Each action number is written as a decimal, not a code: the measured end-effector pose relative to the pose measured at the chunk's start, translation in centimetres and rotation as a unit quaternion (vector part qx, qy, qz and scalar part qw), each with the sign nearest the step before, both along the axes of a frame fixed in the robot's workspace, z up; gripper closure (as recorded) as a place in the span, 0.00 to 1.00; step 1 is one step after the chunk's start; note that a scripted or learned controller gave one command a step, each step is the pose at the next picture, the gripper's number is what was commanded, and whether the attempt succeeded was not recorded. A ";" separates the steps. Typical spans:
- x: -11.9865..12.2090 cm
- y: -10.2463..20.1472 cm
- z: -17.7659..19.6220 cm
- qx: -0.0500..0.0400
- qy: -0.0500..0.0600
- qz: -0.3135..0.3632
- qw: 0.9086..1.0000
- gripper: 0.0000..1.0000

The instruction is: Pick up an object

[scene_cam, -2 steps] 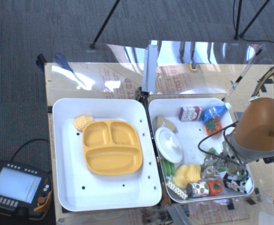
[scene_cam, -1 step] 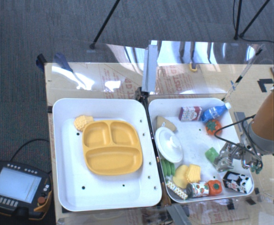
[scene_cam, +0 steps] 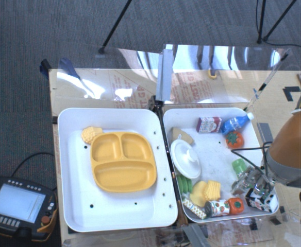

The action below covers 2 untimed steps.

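Lying in the right bin's (scene_cam: pixel 173 118) near right corner, a black-and-white carton (scene_cam: pixel 264 202) sits directly under the gripper (scene_cam: pixel 257 183), which hovers low over it; whether it grips anything I cannot tell. Just left of the gripper lie a small tomato (scene_cam: pixel 235 205) and a printed can (scene_cam: pixel 217 208); a green cup (scene_cam: pixel 239 165) stands just behind it. Far to its left, the other bin (scene_cam: pixel 68 133) holds a yellow divided plate (scene_cam: pixel 122 161).

The arm reaches in from the right edge of the view, its orange band and grey wrist showing at the lower right. The wrist points down and to the left, and the tool (scene_cam: pixel 254 185) sits low at the end of it, metallic parts angled leftward.
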State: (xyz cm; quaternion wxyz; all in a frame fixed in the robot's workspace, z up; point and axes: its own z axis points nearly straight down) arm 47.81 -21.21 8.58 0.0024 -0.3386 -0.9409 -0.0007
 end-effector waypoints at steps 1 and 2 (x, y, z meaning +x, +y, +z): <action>-0.2 5.2 2.6 0.000 0.000 -0.083 0.997 1.00; 3.9 -0.1 5.2 -0.001 -0.003 0.105 0.994 1.00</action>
